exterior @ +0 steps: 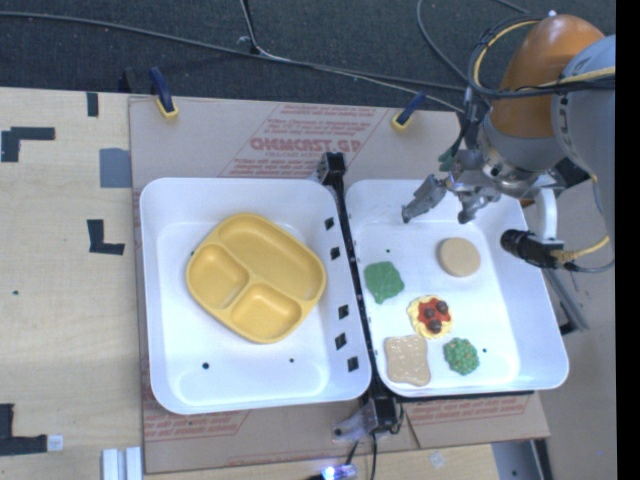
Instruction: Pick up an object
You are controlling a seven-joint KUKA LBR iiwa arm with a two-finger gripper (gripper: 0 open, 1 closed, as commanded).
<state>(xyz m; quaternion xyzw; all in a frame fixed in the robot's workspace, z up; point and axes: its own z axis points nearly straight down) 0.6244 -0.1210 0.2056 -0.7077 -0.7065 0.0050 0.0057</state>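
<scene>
**Arm over right bin, fingers spread, five food pieces untouched**

Near edge: cardboard sheet (250,148) with red print lies under both bins on the wooden bench (60,298). A dark clip (372,420) sits at the front where the bins meet.

Right bin (530,338), shallow white plastic, glossy. Nearest items: a flat tan slab like a bread slice (407,359), rounded corners, dull surface; beside it to the right a small knobbly dark-green clump (461,355). Just behind, a yellow disc with red and dark spots on top (431,316), close to the bread slice but whether touching I cannot tell. Further back left, a crinkled green leafy piece (383,280). Back right, a smooth beige round disc (459,257), plain and matte, well apart from the others.

Left bin (165,298), same white plastic, holds a yellow divided tray (256,277), three compartments, rounded corners, set at an angle, smooth moulded finish.

Far: gripper (441,204) hangs over the right bin's back part, above and behind the beige disc. Its two dark fingers (420,202) stand apart, nothing between them. Orange band (540,73) above grey wrist. Two blue-and-yellow clamps (162,96) pin the cardboard's far edge; black cables (250,38) cross the dark floor behind.
</scene>
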